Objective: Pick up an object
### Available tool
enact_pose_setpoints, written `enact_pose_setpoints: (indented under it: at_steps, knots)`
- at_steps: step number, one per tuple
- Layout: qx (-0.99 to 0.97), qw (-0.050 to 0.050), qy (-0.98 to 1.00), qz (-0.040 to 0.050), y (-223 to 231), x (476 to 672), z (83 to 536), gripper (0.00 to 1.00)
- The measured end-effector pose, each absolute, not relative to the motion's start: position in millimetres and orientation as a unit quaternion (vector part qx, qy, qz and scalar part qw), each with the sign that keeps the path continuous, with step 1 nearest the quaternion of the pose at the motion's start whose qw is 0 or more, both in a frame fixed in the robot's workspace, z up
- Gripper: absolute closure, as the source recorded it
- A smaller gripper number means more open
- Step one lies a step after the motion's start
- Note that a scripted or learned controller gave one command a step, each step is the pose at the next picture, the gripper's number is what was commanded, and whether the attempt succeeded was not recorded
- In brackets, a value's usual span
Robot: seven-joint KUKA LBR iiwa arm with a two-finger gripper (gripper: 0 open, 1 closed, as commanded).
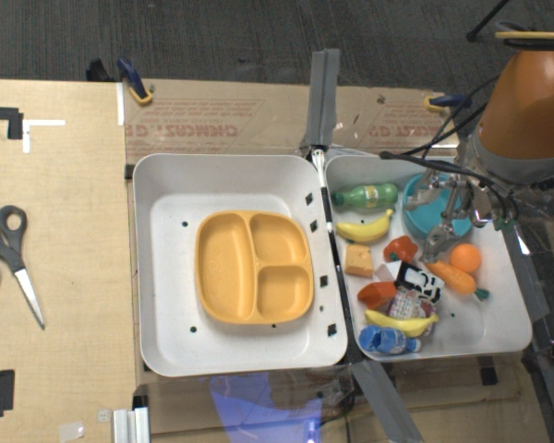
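Closest to the lens is a crumpled blue thing [386,341] at the front of the right bin [503,335] - well in front of the gripper [443,232], with a yellow banana [402,321] lying against it. I honestly can't say what the blue item is, maybe a squashed bottle.

All the loose stuff is dumped in that right bin, which I'd guess is why the arm is parked there. The left bin [157,340] just has a yellow divided plate [254,268] sitting flat in the middle, far off to the gripper's side.

The gripper hangs low over the teal bowl [421,212], at its near rim. An orange [464,257] sits just beside it and a carrot [459,279] just in front of that. A red piece [399,247] is near on the other side. A second banana [365,226] and a green bottle [366,195] lie beyond the bowl, toward the divider. My read is that it's lining up on the bowl or something right at its edge - a guess only.

Hard parts: the gripper is a tangle of metal and cables over the bowl, so I can't tell if it's released, clenched or has anything in it. The bowl is partly covered. There's also a black-and-white thing [418,282] in the pile I can't identify.
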State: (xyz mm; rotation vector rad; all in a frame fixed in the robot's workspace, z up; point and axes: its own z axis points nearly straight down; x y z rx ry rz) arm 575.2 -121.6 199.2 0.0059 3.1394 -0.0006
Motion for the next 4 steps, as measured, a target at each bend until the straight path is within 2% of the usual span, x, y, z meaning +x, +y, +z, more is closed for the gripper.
enact_pose_setpoints:
  at_steps: [1,2,3,4]
  knots:
    - [-0.046,0.01,0.999,-0.0012,-138.2,555.5,112.3,0.0]
    - [0.015,0.01,1.0,0.0007,-217.7,573.6,107.1,0.0]
    - [0.093,0.005,0.996,0.0002,-219.8,532.9,95.5,0.0]
    - [0.16,0.002,0.987,0.0004,-204.5,500.1,93.2,0.0]
